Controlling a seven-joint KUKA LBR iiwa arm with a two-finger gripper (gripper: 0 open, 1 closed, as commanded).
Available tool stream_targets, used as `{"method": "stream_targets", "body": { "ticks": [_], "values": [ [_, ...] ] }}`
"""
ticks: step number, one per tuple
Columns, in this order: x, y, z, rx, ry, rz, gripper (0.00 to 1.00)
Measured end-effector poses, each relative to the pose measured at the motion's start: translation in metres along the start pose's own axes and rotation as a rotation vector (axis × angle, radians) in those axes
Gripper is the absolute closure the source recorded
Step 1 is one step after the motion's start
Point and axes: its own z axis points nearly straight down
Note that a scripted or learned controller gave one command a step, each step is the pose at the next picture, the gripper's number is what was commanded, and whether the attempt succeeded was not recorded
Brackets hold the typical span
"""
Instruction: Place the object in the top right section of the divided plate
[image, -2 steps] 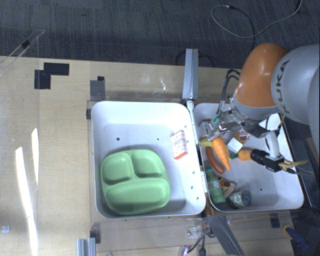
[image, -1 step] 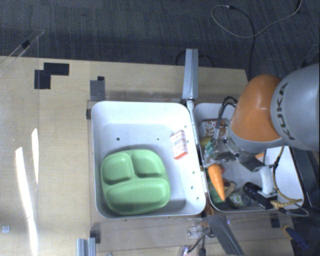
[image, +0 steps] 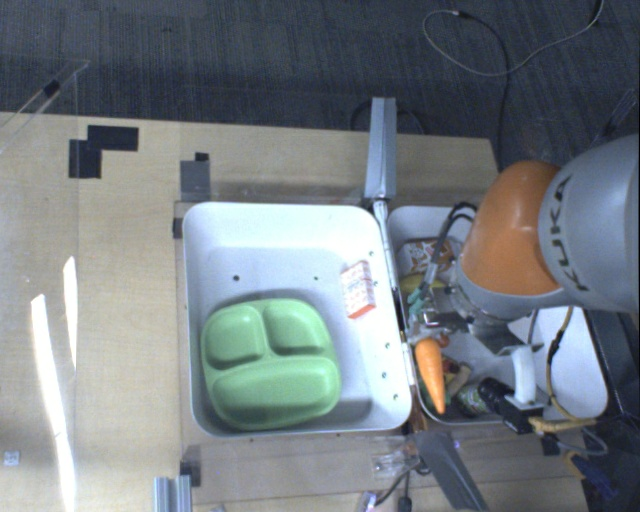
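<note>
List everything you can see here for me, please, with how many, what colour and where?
bins: two, white, side by side on the bench
divided plate: one, green, lower part of the left bin
small packet: one, white and red, on the left bin's right wall
carrot: one, orange, in the right bin near its left wall
other small items: several, mixed dark colours, right bin, too jumbled to name
cable: one, pale, on the dark floor above
arm: one, grey with an orange band, over the right bin
</note>
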Motion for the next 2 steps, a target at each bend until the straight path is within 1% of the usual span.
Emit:
{"method": "stream_targets", "body": {
  "ticks": [1, 2],
  "values": [
    [-0.003, 0.0, 0.0, -0.002, 0.0, 0.032, 1.0],
    [0.012, 0.001, 0.0, -0.001, -0.001, -0.025, 1.0]
  ]
}}
